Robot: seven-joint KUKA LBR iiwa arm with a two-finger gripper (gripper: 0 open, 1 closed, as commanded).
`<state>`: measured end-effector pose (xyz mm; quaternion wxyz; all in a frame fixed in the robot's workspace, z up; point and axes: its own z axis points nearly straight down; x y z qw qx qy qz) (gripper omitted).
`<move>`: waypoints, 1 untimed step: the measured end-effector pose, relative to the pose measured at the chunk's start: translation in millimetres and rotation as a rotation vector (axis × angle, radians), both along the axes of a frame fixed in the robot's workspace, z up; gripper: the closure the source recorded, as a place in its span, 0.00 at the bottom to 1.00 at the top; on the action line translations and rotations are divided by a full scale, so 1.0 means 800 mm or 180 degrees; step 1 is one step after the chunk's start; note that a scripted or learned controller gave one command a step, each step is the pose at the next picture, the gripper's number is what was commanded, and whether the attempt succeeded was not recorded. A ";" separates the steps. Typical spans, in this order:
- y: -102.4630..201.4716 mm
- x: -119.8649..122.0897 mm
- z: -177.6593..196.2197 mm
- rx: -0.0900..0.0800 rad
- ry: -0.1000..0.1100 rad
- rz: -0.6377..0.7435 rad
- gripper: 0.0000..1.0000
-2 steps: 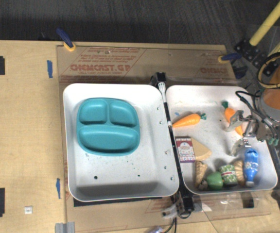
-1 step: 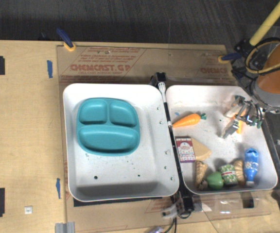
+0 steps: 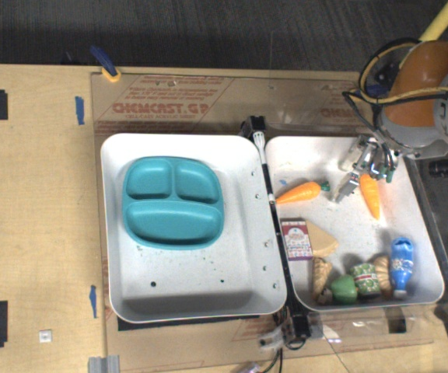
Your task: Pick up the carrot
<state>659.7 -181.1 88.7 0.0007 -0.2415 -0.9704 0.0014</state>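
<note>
Two orange carrots lie in the right bin (image 3: pixel 426 231). One carrot (image 3: pixel 298 193) rests sideways near the bin's left wall, its green end pointing right. The other carrot (image 3: pixel 372 198) lies lengthwise near the upper right, tip pointing toward the front. My gripper (image 3: pixel 365 179) hangs right over this second carrot's upper end. Its fingers (image 3: pixel 348 186) are spread wider than the carrot and look open. The carrot seems to rest on the bin floor, not squeezed.
A teal divided plate (image 3: pixel 174 200) sits in the left bin (image 3: pixel 123 270). Along the right bin's front lie a small red-and-white box (image 3: pixel 295 239), a yellow wedge (image 3: pixel 326 247), a green pepper (image 3: pixel 343 288), a can (image 3: pixel 370 279) and a blue bottle (image 3: pixel 401 264).
</note>
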 end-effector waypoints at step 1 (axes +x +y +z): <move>-0.057 -0.115 0.000 -0.0003 -0.0024 0.0086 0.00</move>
